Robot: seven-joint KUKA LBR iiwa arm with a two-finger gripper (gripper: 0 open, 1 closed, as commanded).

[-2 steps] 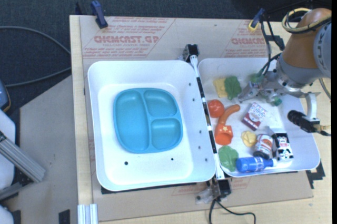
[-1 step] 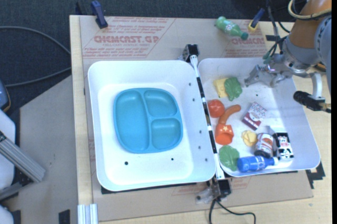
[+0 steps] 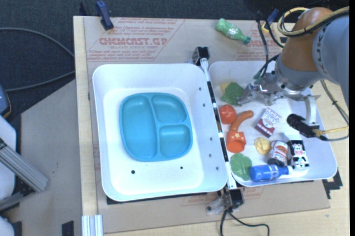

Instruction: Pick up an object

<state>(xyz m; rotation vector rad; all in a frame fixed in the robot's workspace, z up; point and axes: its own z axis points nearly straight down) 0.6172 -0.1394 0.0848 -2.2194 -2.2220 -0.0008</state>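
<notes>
The right bin (image 3: pixel 327 165) holds several toys. A green leafy piece (image 3: pixel 233 92) lies at its back left, with a red tomato (image 3: pixel 227 114) and an orange sausage-shaped piece (image 3: pixel 242 118) just in front of it. My gripper (image 3: pixel 258 89) hangs low over the back of this bin, right beside the green leafy piece on its right. Nothing shows between its tips. Further forward lie a red-and-white packet (image 3: pixel 268 121), an orange cup (image 3: pixel 236 141), a yellow lemon (image 3: pixel 262 145), a small can (image 3: pixel 278 151), a cow-patterned carton (image 3: pixel 298 155), a blue bottle (image 3: pixel 266 172) and a green round piece (image 3: pixel 241 163).
The left bin (image 3: pixel 105 85) carries a blue divided plate (image 3: pixel 156 125). A green bottle (image 3: pixel 233 31) lies on the bench behind the right bin. A blue clamp (image 3: pixel 104 14) sits at the bench's back left corner. The arm (image 3: pixel 310 46) crosses the right bin's back right.
</notes>
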